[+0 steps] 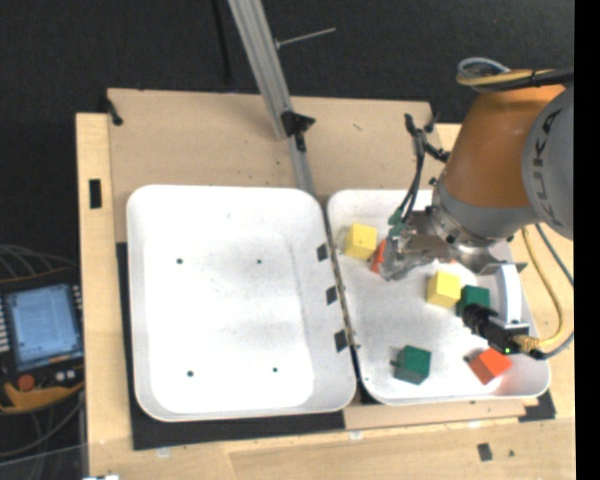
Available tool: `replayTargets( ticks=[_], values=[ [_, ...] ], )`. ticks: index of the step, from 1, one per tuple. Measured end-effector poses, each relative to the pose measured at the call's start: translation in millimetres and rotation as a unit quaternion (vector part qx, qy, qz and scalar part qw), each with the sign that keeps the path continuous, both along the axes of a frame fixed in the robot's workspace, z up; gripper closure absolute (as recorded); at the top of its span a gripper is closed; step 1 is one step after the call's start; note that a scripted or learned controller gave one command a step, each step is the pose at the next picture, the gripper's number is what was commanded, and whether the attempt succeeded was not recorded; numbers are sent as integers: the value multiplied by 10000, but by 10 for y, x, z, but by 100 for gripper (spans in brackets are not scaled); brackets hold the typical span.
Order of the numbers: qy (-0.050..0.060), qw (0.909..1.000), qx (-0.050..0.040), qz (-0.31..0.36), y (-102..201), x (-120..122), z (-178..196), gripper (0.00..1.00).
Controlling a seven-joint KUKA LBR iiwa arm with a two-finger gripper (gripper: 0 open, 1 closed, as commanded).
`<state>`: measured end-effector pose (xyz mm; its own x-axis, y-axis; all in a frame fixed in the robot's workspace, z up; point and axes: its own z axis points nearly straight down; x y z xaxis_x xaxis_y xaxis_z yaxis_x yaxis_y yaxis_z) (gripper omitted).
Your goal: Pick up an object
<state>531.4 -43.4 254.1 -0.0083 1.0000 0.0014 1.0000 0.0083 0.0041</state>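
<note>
Because the grey arm with the orange band reaches in from three o'clock, much of the right shallow white plastic bin is overhung by it, and the pincer is seen low near the bin's upper middle. Whether the pincer is spread or pressed together cannot be told, as its tips are lost in shadow and metalwork.

A small orange-red block is glimpsed just at the pincer's nine o'clock side, touching or nearly so; it is judged to be the intended thing, though no grasp can be confirmed. A yellow cube lies just beside it toward ten o'clock, close to the bin's left wall. A second yellow cube sits at four o'clock from the pincer, with a dark green block against its right side. Another green block rests toward six o'clock, and an orange block lies at the bin's five o'clock corner.

The left white bin stands at nine o'clock on the wooden worktop, its rim meeting the right bin's. Open floor is left between the pincer and the lower green block; room is tight toward the shared rim, where the yellow cube could be nudged.
</note>
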Motion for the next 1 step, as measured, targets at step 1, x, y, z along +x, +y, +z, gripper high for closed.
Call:
replayTargets(
  ticks=[1],
  values=[
    [12,10000,5,2,545,-74,73,100]
  ],
)
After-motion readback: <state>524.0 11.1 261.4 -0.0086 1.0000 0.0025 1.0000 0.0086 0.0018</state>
